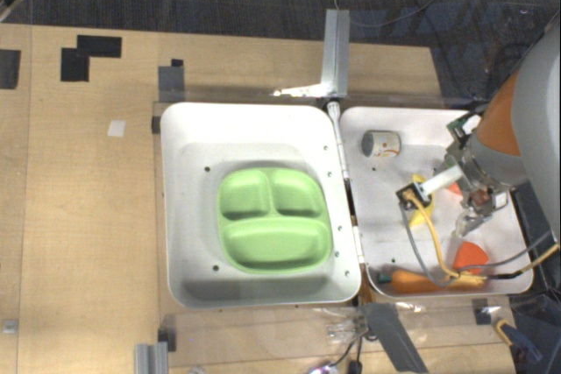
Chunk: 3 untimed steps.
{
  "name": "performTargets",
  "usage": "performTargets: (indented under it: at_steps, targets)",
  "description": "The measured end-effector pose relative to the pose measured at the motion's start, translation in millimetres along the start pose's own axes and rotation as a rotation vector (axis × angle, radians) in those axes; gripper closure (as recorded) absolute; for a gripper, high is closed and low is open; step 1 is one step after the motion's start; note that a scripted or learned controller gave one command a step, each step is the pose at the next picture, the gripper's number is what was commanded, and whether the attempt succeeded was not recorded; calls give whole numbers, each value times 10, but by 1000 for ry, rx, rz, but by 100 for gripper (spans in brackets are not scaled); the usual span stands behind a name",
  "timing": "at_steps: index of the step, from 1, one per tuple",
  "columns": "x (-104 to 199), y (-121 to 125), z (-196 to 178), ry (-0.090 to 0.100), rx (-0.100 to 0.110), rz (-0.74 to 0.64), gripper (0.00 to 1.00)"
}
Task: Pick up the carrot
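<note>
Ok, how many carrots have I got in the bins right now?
1. The carrot lies along the near wall of the right bin, at its bottom left corner, partly crossed by a yellow cable. The arm covers that bin's right side, so another could be hidden.

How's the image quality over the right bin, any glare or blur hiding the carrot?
In the camera view the carrot lies sharp enough along the right bin near wall, crossed by a yellow cable; the white bin floor is bright but not blown out; the gripper looks slightly soft and cluttered.
</note>
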State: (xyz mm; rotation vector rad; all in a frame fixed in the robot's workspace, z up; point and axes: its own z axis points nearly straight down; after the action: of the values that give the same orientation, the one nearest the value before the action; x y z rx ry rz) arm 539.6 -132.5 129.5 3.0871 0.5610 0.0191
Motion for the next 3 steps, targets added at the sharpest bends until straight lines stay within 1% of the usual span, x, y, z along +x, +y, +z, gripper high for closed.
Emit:
performTargets:
  at_steps: [1,2,3]
  targets:
    - [70,-396,-142,-11,6,151,0]
    - [-159,-596,387,2,2,90,0]
    - [-376,-219,51,-7,6,-208,0]
